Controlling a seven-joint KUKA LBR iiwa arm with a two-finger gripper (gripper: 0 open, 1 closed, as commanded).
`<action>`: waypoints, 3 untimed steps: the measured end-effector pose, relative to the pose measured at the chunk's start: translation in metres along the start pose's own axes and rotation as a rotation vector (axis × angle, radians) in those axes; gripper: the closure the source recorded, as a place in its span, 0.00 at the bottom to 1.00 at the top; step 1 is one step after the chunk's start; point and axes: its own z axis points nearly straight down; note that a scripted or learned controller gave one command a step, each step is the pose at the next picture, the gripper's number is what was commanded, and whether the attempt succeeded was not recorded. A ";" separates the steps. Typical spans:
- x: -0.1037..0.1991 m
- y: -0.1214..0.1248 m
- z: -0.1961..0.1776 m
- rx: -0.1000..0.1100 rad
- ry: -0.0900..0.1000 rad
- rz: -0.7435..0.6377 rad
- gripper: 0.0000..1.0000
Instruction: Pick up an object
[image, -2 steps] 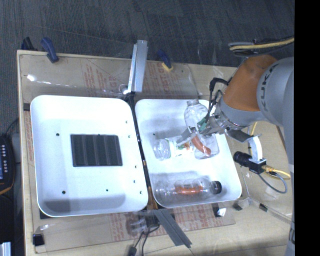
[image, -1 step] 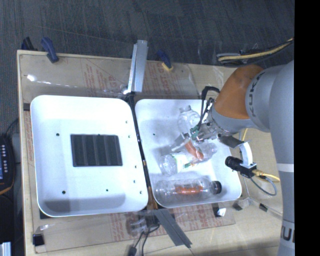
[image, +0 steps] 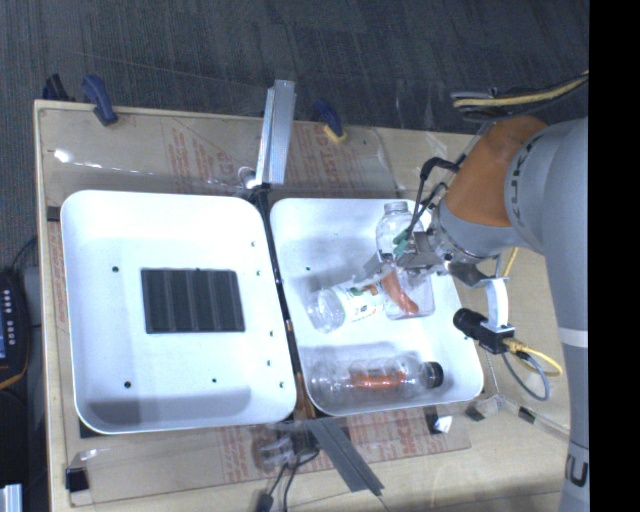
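Two white bins are seen side by side on the bench; the left bin (image: 160, 300) carries a dark ribbed panel (image: 193, 300) at its middle, and the right bin (image: 300, 235) holds the things to be picked. A clear plastic bottle (image: 372, 377) with a dark cap is laid along the lower wall of the right bin, a smaller bottle with a label (image: 345, 303) lies tilted near the middle, and a clear jar (image: 394, 224) stands or leans toward the upper right. An orange item (image: 399, 291) is seen just beside the labelled bottle.

The gripper (image: 412, 262) is placed low in the right part of the right bin, close over the orange item and the clear things around it. Whether anything is held cannot be told, since that part is crowded with transparent plastic.

The main risk is judged to be a slip: the bottles are smooth, round and light, so one could be squeezed out sideways or rolled away on contact. Because the things lie touching or nearly so, a neighbour could also be nudged or caught along with the target.

The arm (image: 540, 200) is reached in from the right of the frame, its orange band (image: 485, 185) at upper right and the wrist bent down into the bin.
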 end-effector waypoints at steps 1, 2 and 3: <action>0.000 0.025 0.058 -0.017 -0.007 -0.106 0.00; 0.027 0.008 0.058 -0.019 -0.008 -0.167 0.00; 0.027 0.008 0.048 -0.016 -0.008 -0.169 1.00</action>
